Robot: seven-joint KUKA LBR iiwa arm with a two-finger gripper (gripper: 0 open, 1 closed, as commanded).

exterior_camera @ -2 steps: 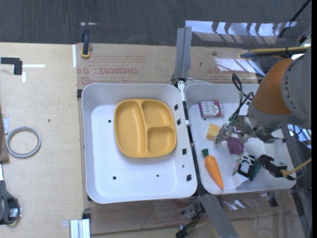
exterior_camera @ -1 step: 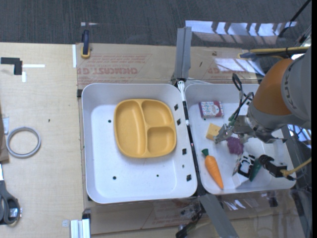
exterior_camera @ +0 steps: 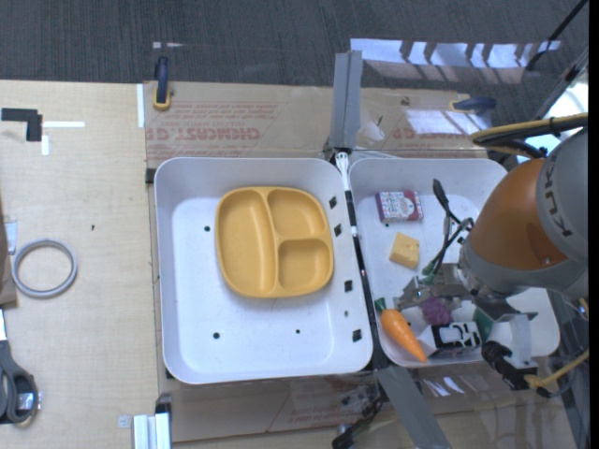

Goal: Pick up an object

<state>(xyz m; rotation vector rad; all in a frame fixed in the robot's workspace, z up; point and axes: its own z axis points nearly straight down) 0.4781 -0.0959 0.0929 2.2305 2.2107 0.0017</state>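
Claw reaching low into the right bin, its grip state impossible to tell from this angle.
Arm leaning in from the right; claw hovering beside a purple object, with a carrot lying just beside at the bin's near left corner. Cheese wedge and small pink carton sitting farther back. Yellow divided plate resting in the left bin. Tape roll lying on the worktop.

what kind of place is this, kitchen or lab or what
Most likely a robotics lab test bench, not a kitchen: two shallow white plastic bins sit on taped cardboard, a grey arm with an orange band reaches in, and the food looks like toys, such as the orange plastic carrot.
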